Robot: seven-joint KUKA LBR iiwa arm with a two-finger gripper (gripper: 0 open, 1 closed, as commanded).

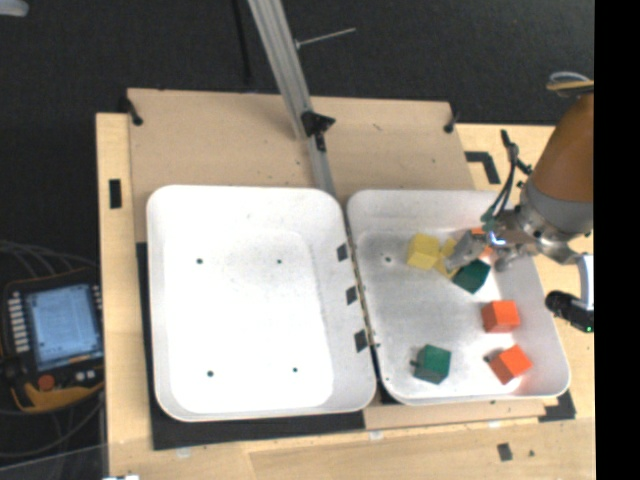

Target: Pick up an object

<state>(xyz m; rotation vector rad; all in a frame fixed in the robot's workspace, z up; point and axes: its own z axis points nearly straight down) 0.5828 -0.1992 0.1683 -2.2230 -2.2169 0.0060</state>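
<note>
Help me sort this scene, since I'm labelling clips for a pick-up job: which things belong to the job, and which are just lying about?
Belonging to the job:
- pincer, low over the right bin
- yellow block
- green block by the pincer
- second green block
- two orange blocks

Just lying about:
- left bin
- handheld screen unit off the bench
- metal pole

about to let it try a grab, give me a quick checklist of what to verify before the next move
1. Gripper is over the right bin: ok.
2. A target lies under it, the green block by the yellow block: ok.
3. Block between the fingers: cannot tell.
4. Neighbours well apart from the target: not ok, yellow is close.
5. Other blocks, orange block, out of the way: ok.
</note>
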